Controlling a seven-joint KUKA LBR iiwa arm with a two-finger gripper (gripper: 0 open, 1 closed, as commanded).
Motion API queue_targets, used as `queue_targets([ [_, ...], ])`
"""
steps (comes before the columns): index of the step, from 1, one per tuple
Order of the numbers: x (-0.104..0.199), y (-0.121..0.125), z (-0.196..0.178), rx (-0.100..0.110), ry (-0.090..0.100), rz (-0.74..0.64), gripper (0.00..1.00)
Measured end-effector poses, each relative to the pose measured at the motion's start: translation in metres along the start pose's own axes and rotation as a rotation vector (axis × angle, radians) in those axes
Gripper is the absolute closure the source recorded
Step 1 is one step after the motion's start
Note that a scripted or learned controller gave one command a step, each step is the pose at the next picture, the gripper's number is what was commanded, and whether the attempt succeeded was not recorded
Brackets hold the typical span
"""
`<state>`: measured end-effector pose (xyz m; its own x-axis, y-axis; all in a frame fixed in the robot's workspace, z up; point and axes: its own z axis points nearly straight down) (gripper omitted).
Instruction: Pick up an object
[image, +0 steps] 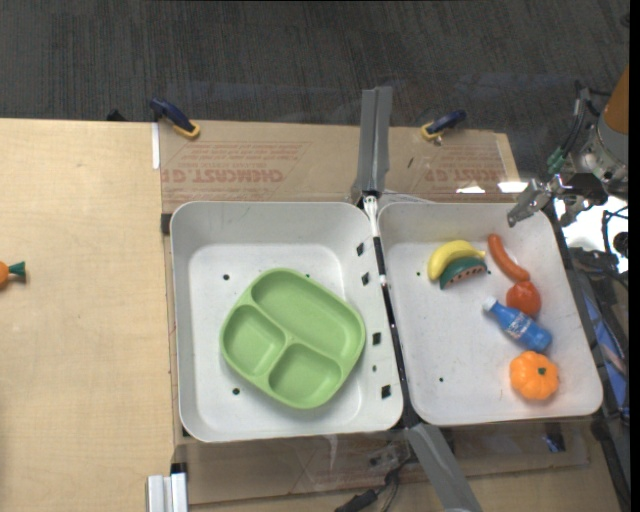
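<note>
Nearest, an orange pumpkin (533, 377) lies in the right bin (440, 400); whether the fingers (540, 197) are open, I cannot tell.

One fixed cam above the bench (80, 330), looked down at a slant, both white bins (190, 300) fully in frame, mid-distance, floor across the top, arm (610, 120) entered at right edge, approx. near its upper corner.

Arm (610, 130) cut off at right edge, small orange object (10, 272) clipped at left edge
</note>
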<state>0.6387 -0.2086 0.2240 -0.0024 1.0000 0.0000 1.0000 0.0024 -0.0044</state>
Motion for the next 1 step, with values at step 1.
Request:
queue_targets([
  [1,-0.0123,0.0207,0.0918,0.0,0.0,-0.003,0.0],
])
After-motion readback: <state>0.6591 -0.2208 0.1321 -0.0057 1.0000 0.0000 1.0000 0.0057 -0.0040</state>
